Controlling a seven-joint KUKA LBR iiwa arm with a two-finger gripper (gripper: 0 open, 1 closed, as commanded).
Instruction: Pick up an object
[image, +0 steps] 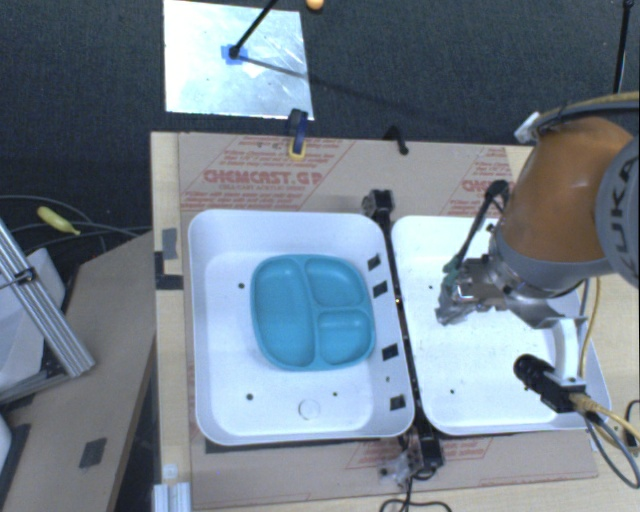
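You see two shallow white bins side by side on the table (250, 165), which is covered with a brown printed board. In the left bin (215, 300) lies a blue divided plate (308, 310), flat on the bin floor and roughly centred, with one large compartment on its left and two smaller ones on its right. It touches nothing else and sits well apart from the arm. A faint round mark shows on the bin floor below the plate, too small for you to identify.

The arm (570, 200) reaches in from the right, its orange band bulking over the right bin (430, 400). The gripper (458, 298) hangs low over the left part of that bin's floor, near the black divider (392, 300) that runs between the two bins. You cannot tell from this angle how far the gripper is open, and you cannot make out any object in it; the metal parts blur together there.

Behind the bins, a yellow and blue clamp (297, 135) stands at the table's far edge, beside a shiny silver sheet (200, 60) on the dark floor.
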